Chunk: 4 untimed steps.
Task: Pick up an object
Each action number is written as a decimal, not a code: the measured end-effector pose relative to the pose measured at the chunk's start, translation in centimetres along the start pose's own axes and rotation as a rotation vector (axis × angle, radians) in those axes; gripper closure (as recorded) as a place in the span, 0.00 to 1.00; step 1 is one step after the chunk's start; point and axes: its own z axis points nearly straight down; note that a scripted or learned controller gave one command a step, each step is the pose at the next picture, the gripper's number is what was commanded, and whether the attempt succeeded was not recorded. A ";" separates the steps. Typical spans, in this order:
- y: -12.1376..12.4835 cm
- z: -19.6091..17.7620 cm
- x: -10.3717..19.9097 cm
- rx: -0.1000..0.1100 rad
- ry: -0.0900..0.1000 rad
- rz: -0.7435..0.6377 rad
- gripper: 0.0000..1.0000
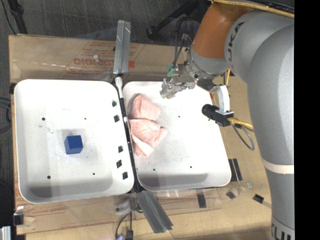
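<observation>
Tool (172,88) hangs over the far edge of the right bin (210,149), just beyond the pink crumpled cloth (144,125); whether it is apart or together I cannot tell at this size, and nothing shows clamped in it. That cloth lies in a loose heap against the divider between the bins, on the side of the right bin nearest the left bin (35,134), probably because it was dropped there rather than laid flat. A small blue cube (73,144) sits alone in the left bin, well away from the cloth and across the divider from it. Since the tool is near the cloth and far from the cube, I judge the cloth the likelier target, with the grasp not yet made. Both bins rest on the cardboard-covered worktop (60,54).
</observation>
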 end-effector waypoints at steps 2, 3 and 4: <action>3.3 1.0 3.3 0.001 0.000 -0.009 1.00; 3.6 0.7 7.0 0.001 -0.001 0.093 1.00; 3.7 1.8 8.7 0.004 0.001 0.034 1.00</action>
